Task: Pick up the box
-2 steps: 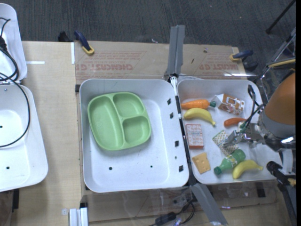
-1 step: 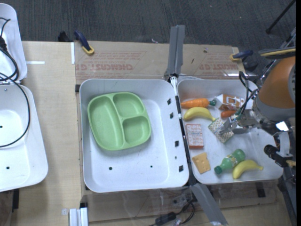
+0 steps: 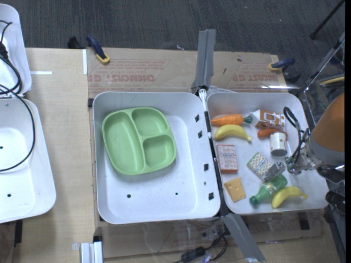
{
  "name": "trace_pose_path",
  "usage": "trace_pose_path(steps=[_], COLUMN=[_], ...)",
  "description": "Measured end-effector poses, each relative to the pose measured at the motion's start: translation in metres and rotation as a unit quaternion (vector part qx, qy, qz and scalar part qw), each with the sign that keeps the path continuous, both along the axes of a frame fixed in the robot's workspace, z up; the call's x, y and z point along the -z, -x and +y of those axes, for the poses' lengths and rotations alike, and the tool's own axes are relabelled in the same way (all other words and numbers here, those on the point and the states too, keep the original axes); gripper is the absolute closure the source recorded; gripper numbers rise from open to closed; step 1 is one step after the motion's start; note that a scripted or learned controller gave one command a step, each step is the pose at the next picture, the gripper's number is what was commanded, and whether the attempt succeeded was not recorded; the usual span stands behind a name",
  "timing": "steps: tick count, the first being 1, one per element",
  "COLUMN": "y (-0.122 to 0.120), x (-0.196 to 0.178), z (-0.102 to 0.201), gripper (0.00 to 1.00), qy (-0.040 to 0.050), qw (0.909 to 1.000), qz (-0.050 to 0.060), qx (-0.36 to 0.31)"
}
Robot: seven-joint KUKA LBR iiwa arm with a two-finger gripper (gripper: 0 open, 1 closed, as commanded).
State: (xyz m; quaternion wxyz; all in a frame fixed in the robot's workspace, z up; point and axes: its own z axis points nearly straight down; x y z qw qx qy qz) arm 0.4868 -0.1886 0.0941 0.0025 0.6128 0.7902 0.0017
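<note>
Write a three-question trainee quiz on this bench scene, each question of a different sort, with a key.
1. True or false: the green plate lies in the right bin.
2. Multiple choice: directly above the box in the camera view lies A) a cheese wedge, B) a banana, C) a green bottle.
3. Fill in: the tool hovers over the ___ bin.

Key: 1 false, it lies in the left bin. 2 B. 3 right.

Arm (image 3: 333, 127) cut off at right edge
</note>
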Motion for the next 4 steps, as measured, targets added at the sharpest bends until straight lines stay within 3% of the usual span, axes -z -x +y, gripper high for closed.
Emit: trace_pose_path(steps=[1,2,3,4], y=[-0.010,-0.023,-0.023,-0.006], x=[-0.031,0.006,-0.001,-0.125], z=[0.053,0.031,0.030,0.055], gripper=[0.00,0.00,1.00,1.00], qy=[-0.0005,-0.0007,-0.0011,0.0003], qw=[1.0000,0.9991,0.9991,0.9991], qz=[0.005,0.006,0.008,0.005], qx=[0.001,0.041,0.042,0.042])
